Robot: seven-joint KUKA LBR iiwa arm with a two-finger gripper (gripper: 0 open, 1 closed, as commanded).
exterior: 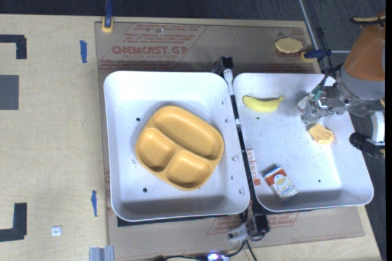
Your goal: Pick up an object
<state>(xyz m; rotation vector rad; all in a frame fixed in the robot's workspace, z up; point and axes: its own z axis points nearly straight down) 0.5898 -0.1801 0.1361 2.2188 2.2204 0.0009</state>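
Camera view shows a small, crinkled orange-yellow piece, chip-like in shape, lying on the right bin's smooth white floor just below the fingers. Whether those metal fingers are open or closed cannot be told; nothing is seen between them. A curved yellow banana lies to their left in the same bin, and a small boxy carton with red, white and orange print rests further down toward the near wall. Well beyond, the left bin holds a glossy mustard-yellow three-compartment tray with rounded corners. Both bins sit on a pale wooden table.
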